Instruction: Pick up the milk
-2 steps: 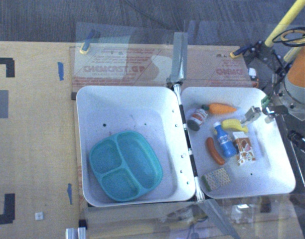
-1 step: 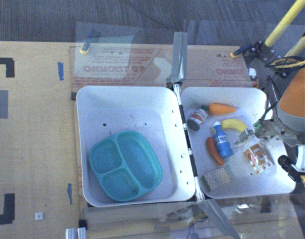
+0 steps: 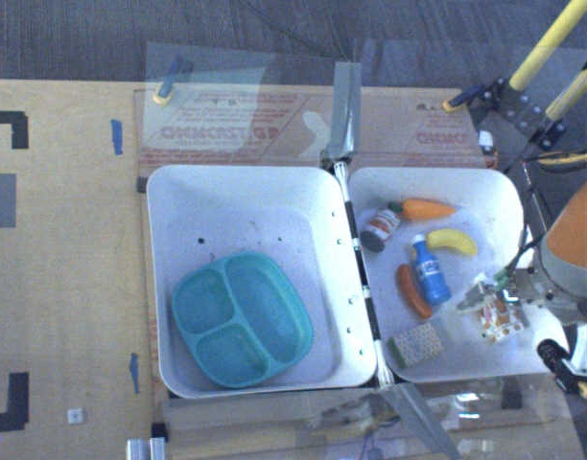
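Jaws' spread cannot be told; gripper (image 3: 492, 300) sits over the milk (image 3: 498, 320) in the right bin (image 3: 504, 188), near the blue bottle (image 3: 430, 271).

A divided plate (image 3: 241, 319) lies in the left bin (image 3: 178, 195) — bottle (image 3: 430, 271), banana (image 3: 452, 242), carrot (image 3: 428, 209) in the right bin (image 3: 500, 195).

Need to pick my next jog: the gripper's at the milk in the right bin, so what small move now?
Probably a short straight lift, as a test. The gripper sits right against the milk in the right bin, and whether it has hold isn't visible.
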Tool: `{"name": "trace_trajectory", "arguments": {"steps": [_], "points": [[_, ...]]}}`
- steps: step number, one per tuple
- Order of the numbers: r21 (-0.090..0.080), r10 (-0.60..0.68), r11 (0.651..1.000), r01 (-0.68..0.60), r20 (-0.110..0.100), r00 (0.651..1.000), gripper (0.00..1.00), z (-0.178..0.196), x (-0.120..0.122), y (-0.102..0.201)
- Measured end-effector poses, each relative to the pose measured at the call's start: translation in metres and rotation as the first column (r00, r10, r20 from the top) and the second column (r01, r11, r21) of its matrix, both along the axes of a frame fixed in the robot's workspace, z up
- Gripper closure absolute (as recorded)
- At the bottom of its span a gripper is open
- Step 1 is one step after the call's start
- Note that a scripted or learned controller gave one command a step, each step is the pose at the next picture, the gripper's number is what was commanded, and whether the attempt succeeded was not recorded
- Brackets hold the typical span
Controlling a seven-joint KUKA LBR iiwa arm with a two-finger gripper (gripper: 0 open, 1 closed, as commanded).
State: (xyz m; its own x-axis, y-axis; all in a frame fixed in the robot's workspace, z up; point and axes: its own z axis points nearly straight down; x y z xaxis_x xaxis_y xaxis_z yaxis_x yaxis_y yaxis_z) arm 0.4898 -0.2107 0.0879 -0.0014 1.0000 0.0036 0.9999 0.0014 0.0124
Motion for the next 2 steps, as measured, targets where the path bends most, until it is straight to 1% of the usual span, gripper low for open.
{"name": "trace_trajectory", "arguments": {"steps": [1,2], "points": [[-0.003,-0.009,1.000,0.009,-0.001,1.000,1.00,0.007,0.000,-0.004],[-0.004,0.047,0.999,-0.047,-0.012,0.999,1.00,0.083,-0.010,0.063]]}}
